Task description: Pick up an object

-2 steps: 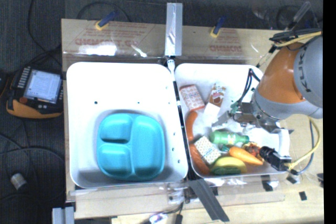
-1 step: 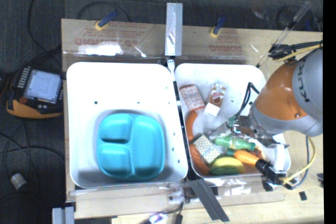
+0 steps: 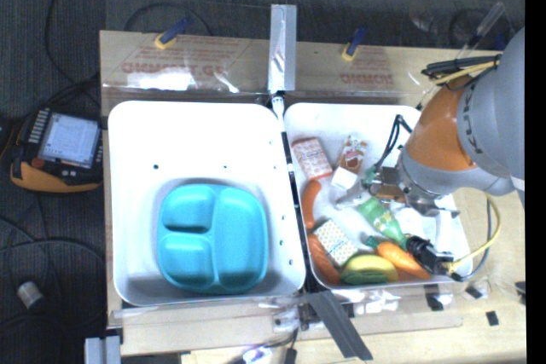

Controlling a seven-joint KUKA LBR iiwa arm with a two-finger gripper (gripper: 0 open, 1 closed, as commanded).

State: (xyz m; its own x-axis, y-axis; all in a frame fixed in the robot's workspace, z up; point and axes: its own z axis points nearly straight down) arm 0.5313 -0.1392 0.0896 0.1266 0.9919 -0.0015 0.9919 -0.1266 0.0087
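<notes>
The arm is down in the right bin [image 3: 299,122] with the gripper [image 3: 381,190] low over the green bottle [image 3: 383,220] mid-bin, among food toys, nothing visibly lifted, so the pick looks undone; the jaws' state I cannot tell.

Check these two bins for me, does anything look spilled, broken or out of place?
Nothing looks spilled or broken. The blue tray lies flat in the left bin. The right bin holds a loose jumble of toy food, with the carrot lying near the front. The gripper is down among the items.
</notes>
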